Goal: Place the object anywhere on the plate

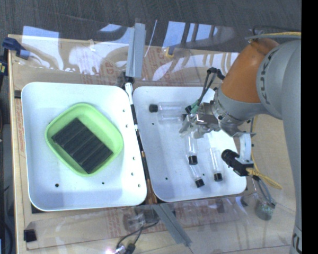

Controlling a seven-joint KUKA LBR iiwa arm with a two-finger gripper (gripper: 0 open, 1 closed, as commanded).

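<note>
Nearest, two clear tubes (204, 165) with black caps lie in the right bin (164, 184). Above them the gripper (193, 121) hovers; its opening cannot be told. A third tube (167, 110) lies behind. The green plate (103, 118) sits well apart, left. Smooth tubes may roll away and slip the grasp.
</note>
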